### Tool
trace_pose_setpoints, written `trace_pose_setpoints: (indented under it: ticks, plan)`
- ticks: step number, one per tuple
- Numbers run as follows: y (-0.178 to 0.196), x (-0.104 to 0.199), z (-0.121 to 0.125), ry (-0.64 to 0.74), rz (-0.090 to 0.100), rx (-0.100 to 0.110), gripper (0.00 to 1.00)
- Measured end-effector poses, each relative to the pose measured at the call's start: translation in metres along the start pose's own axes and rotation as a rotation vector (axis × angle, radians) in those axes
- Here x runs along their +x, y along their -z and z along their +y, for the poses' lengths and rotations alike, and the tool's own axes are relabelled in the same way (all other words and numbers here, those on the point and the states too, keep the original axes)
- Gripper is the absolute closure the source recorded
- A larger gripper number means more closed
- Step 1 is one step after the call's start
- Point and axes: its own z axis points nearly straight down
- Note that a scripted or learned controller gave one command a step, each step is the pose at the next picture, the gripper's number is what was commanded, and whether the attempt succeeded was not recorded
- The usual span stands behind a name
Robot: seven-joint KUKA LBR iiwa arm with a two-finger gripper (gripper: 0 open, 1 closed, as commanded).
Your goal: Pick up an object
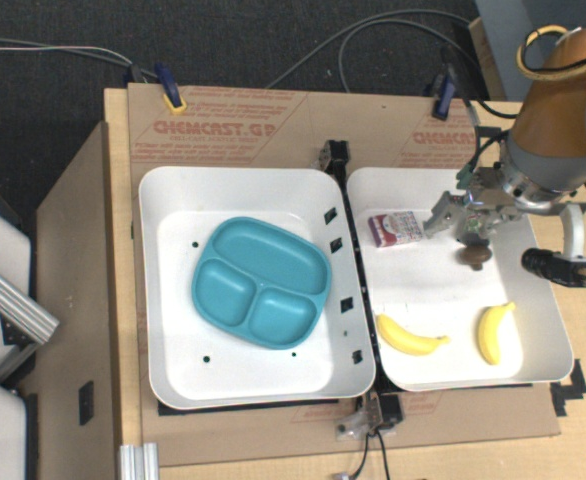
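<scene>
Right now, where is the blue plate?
The blue plate lies in the left bin, near its middle, across the divider from the two bananas.

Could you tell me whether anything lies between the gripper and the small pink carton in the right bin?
Nothing visible does. The gripper hangs over the right bin, just right of the pink carton, with only bare white bin floor between them. The two bananas lie nearer the bin's front edge, off that path.
</scene>
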Motion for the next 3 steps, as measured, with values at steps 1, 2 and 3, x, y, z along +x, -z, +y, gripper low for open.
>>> trace_pose_setpoints:
  ticks: [1, 2, 3]
  plan:
    - [0.008, 0.0, 0.003, 0.003, -0.002, -0.015, 0.0]
    - [-0.055, -0.003, 0.005, 0.002, -0.001, -0.009, 0.0]
    - [-0.108, -0.002, 0.005, 0.002, -0.001, -0.01, 0.0]
